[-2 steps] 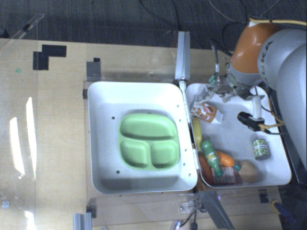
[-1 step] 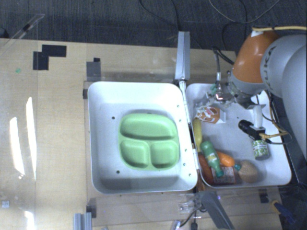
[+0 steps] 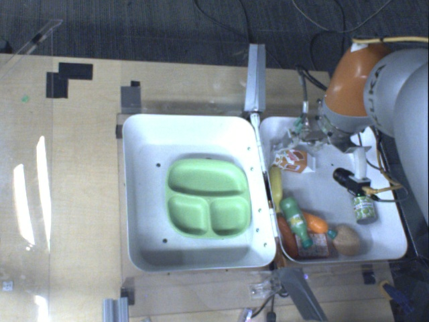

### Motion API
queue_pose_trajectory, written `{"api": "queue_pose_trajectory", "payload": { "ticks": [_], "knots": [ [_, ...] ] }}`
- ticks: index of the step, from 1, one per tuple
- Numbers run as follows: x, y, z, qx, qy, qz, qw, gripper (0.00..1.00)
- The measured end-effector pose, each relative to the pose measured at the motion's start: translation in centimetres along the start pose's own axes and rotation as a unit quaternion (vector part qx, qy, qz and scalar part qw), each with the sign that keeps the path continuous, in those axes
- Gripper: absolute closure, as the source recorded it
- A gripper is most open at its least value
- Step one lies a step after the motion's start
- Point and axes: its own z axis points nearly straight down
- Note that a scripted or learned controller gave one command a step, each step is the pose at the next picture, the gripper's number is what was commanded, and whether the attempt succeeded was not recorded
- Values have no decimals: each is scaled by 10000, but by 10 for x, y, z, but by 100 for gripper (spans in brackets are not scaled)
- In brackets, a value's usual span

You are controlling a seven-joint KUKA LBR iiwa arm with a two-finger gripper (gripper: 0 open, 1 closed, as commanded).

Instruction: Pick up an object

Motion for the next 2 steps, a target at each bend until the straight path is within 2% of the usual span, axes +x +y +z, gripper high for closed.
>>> {"api": "queue_pose_trajectory", "payload": {
  "ticks": [1,2],
  "knots": [
    [61,-47,-77,181,34,-750,9970,0],
    [32,-113,-78,190,39,-1000,9948,0]
  ]
}}
